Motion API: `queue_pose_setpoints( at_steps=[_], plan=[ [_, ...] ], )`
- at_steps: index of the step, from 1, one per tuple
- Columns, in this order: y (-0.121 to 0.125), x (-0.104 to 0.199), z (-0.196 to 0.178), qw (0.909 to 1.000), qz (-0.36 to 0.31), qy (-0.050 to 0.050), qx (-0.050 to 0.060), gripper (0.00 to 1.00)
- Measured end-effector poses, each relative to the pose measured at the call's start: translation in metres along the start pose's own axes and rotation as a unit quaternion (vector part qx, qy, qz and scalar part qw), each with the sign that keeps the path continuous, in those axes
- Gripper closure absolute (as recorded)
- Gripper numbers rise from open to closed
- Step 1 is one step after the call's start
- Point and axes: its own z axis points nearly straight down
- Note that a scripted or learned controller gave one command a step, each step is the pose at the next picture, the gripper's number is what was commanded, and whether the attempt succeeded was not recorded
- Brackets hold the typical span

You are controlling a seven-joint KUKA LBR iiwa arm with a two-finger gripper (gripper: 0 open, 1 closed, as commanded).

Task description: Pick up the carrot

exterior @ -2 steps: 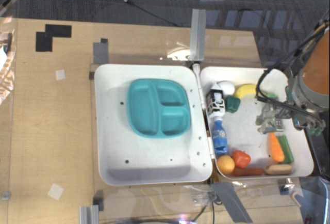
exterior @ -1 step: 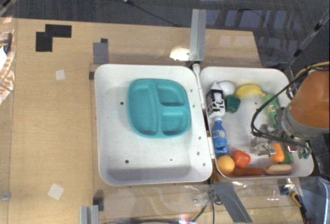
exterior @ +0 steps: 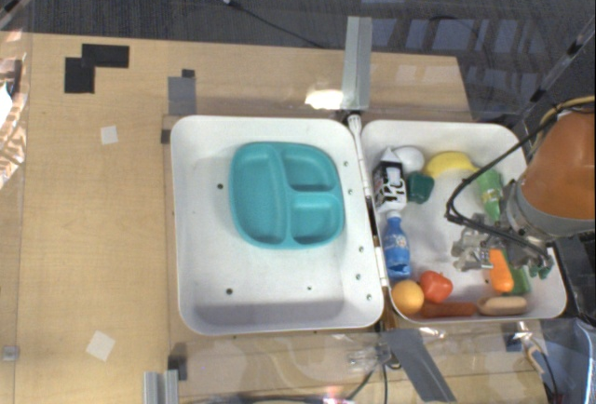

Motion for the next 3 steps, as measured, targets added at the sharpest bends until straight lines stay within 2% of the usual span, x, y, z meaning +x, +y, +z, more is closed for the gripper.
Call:
queue_pose_setpoints(
  at_steps=[1,2,3],
  plan=[
    [0.04,0.011,-0.07,0.9782,-0.207,-0.001,0.0,1.0],
    [-0.012,-0.008,-0.156,0.9433,-0.332,-0.002,0.002,1.0],
    [0.002,-0.004,0.02,0.9621,-0.273,-0.001,0.0,1.0]
  ],
)
